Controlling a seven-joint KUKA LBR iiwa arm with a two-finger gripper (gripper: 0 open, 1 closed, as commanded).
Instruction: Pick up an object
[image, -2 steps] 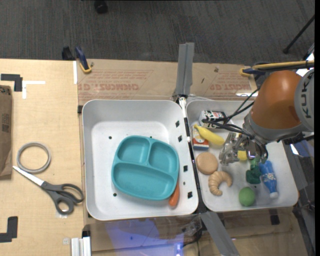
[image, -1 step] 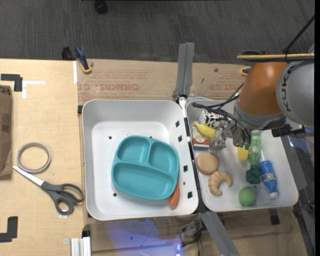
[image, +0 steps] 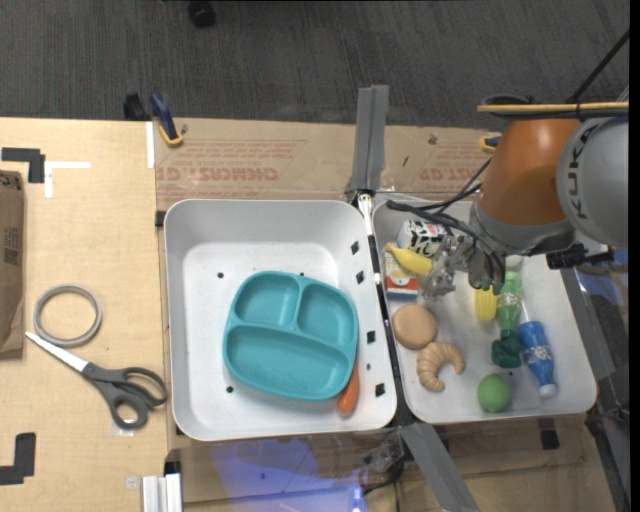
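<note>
The banana (image: 409, 260) lies in the right bin (image: 560, 400), beside a croissant (image: 439, 362), a lime (image: 493, 392) and bottles. The gripper (image: 462, 268) hangs just beside it; the finger spacing is unclear, perhaps slightly apart.

Left bin (image: 190, 300): teal divided plate (image: 291, 337) in the middle, orange carrot (image: 348, 395) touching the plate's lower-right rim, near the bin's front-right corner. On the wooden bench (image: 90, 250) left of the bins: tape ring (image: 67, 313) and grey-handled scissors (image: 105, 378) just below it, near the left edge. Blue clamp (image: 165, 118) at the cardboard's (image: 250, 165) back-left corner.
</note>
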